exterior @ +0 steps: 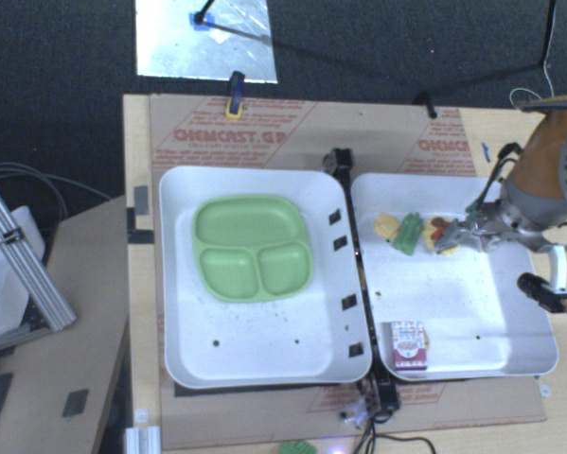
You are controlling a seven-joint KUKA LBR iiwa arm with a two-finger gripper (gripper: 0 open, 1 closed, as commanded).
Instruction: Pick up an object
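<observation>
Arm: the grey arm with an orange band (pixel 553 154) reaches in from the right edge and bends down over the right bin.
Gripper: the two-finger gripper (pixel 451 240) sits low in the upper part of the right bin, pointing left towards a small cluster of toys.
Fingers: their tips lie against the red and yellow pieces, and whether they are apart, together or clamped on anything cannot be told at this size.
Right bin: a shallow white plastic bin (pixel 472 334) on the desk, holding the small toys and a box.
Toy cluster: a small yellow rounded toy (pixel 386 225) lies furthest left; a green ridged toy (pixel 409 234) is just beside it on the right; a small red and yellow piece (pixel 440 227) lies at the gripper's tip, touching or nearly touching it.
Box: a small red and white printed carton (pixel 409 342) rests near the front left corner of the right bin, well apart from the cluster.
Left bin: a second shallow white plastic bin (pixel 184 348) beside the first, holding a light green divided plastic plate (pixel 253 247) with three compartments.
Desk: a cardboard-covered desk (pixel 264 130) carries both bins.
</observation>
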